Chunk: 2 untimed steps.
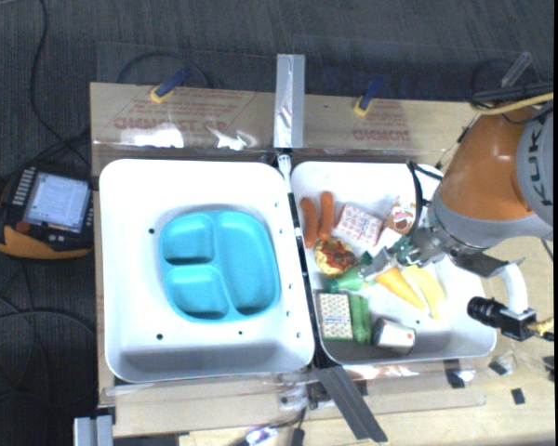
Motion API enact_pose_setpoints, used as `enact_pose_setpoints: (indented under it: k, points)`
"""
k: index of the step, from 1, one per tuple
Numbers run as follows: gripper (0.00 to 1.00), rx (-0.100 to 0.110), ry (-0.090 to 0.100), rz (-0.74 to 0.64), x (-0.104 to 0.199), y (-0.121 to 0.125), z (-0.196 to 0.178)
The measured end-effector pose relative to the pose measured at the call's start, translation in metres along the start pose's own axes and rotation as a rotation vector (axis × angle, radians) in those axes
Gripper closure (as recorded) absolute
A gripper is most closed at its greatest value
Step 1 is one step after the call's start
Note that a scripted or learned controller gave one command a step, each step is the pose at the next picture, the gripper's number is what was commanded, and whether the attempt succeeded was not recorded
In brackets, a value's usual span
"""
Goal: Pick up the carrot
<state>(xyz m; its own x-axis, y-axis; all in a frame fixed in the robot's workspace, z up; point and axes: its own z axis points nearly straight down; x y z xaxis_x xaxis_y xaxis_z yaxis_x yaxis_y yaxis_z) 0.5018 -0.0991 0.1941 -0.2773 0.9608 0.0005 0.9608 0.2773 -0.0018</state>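
The carrot [397,285], an orange cone with a green leafy top [353,279] pointing left, lies in the middle of the right bin [484,347]. My gripper [408,250] hangs just above the carrot's thick end, at its upper right, with the orange-banded arm [484,179] reaching in from the right. From this angle I can't make out whether the carrot is between the jaws.
Around the carrot lie two orange sausages [316,215], a red-and-white packet [358,224], a yellow piece [431,291], a green box [344,316] and a white cup [393,334]. The left bin [130,333] holds a blue divided tray [219,263].
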Motion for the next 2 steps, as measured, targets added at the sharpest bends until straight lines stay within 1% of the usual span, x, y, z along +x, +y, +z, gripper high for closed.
enact_pose_setpoints:
  k: [1, 2]
  points:
    - [1.0, 0.003, -0.001, 0.224, -0.028, -0.026, 0.071]
    - [1.0, 0.001, -0.003, 0.34, 0.014, -0.003, -0.038]
